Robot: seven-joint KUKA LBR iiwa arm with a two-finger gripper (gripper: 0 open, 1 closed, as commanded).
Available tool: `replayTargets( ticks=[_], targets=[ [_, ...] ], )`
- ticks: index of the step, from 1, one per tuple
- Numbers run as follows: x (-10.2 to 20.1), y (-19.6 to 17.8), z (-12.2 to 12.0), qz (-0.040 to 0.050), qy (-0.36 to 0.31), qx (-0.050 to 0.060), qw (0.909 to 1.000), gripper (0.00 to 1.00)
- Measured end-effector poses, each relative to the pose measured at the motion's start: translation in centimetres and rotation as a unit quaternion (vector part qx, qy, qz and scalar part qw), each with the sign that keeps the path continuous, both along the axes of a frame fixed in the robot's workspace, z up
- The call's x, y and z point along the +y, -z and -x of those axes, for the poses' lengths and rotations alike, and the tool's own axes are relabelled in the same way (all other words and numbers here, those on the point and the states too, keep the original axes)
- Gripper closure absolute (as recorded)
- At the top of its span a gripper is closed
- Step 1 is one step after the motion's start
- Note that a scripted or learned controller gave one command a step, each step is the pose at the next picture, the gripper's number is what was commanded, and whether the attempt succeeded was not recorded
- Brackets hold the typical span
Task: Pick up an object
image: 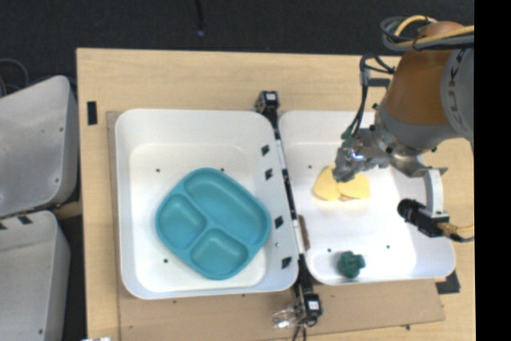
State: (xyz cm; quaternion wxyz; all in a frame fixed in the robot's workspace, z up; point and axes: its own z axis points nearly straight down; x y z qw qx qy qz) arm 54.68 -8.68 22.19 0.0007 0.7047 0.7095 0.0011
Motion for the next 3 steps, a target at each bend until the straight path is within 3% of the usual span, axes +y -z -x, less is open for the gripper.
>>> replayTargets(
  ticks=[3],
  targets=[
    [14.9, 0.2, -4.8, -0.0004, 0.000, 0.000, 1.0000, 1.00]
  ],
)
